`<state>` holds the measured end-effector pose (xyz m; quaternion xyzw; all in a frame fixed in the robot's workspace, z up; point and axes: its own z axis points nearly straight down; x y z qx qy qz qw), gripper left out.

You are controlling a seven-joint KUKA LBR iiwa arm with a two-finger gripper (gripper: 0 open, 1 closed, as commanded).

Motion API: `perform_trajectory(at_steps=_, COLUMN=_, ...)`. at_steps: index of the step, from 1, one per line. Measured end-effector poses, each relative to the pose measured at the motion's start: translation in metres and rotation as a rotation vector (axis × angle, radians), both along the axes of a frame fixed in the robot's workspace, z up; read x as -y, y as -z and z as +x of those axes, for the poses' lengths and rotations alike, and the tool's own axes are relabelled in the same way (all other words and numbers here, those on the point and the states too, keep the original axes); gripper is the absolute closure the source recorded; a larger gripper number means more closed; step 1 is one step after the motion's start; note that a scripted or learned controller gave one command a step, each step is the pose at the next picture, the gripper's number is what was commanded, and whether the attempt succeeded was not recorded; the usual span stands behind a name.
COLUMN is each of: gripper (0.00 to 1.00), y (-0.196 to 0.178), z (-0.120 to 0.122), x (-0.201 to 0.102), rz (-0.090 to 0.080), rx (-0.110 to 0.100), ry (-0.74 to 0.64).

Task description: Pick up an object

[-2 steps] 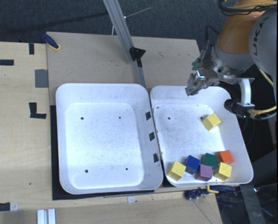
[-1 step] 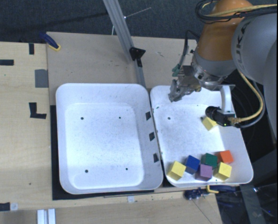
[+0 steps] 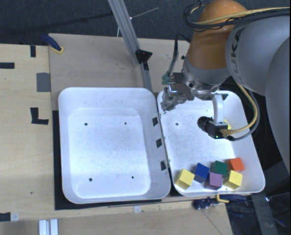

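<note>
Several small blocks lie clustered at the near end of the right bin [image 3: 184,131]: a yellow block [image 3: 185,178], a blue block [image 3: 201,171], a green block [image 3: 218,168], a purple block [image 3: 215,180], an orange block [image 3: 236,164] and a second yellow block [image 3: 235,179]. My gripper [image 3: 170,101] hangs over the far left corner of that bin, well away from the blocks. I see nothing held beneath it.
The left bin [image 3: 69,131] sits beside the right one. A slanted metal pole [image 3: 128,28] crosses the bench behind the bins. The arm's bulk covers the right bin's far right side.
</note>
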<state>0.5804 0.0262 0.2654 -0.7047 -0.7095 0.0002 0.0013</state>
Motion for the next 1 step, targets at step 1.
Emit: perform_trajectory(at_steps=1, gripper=1.0, y=0.0173, z=-0.0151, x=-0.052, rz=-0.001, rx=-0.002, ry=0.0)
